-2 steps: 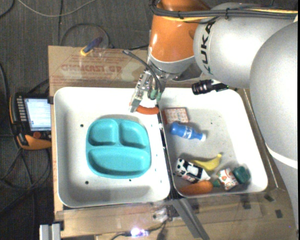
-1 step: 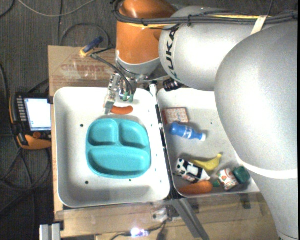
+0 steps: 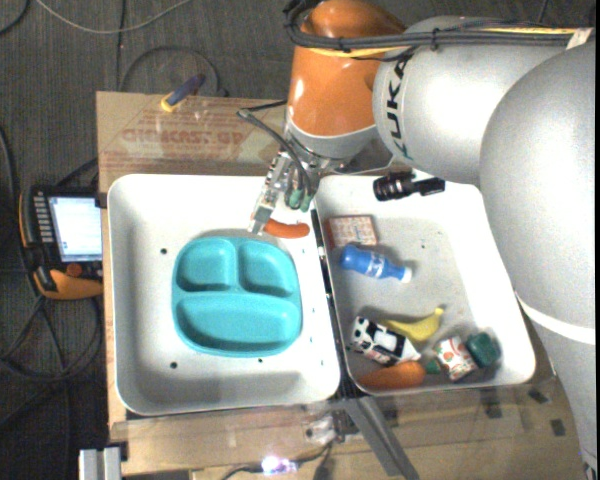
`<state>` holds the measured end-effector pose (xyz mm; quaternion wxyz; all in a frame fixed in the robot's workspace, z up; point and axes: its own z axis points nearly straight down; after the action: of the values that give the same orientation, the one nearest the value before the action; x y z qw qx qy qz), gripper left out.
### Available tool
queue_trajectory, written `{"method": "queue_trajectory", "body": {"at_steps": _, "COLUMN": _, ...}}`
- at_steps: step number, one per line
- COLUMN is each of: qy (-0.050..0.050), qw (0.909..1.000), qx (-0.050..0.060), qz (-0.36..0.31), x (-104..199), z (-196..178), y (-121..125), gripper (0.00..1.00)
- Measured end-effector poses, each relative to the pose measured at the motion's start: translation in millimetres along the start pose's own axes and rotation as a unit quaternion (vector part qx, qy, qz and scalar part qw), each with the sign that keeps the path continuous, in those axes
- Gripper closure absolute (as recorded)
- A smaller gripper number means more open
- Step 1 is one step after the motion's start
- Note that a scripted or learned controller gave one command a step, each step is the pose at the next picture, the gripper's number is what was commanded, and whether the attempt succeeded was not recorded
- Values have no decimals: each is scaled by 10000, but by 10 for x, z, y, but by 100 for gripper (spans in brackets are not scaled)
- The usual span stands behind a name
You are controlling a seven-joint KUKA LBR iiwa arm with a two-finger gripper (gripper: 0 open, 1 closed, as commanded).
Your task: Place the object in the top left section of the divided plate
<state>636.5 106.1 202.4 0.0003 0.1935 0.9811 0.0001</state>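
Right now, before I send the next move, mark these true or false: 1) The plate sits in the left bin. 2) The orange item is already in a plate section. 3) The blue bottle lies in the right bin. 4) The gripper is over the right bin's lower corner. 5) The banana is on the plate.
1) True: the plate sits in the left bin.
2) False: the orange item is just past the plate's upper right rim, at the gripper tips.
3) True: the blue bottle lies in the right bin.
4) False: it is over the left bin's upper right part.
5) False: the banana is in the right bin.
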Motion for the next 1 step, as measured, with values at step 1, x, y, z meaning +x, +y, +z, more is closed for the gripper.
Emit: {"method": "queue_trajectory", "body": {"at_steps": 1, "qy": -6, "qw": 10000, "qx": 12, "qz": -98, "x": -432, "z": 187, "y": -977, "gripper": 100}}
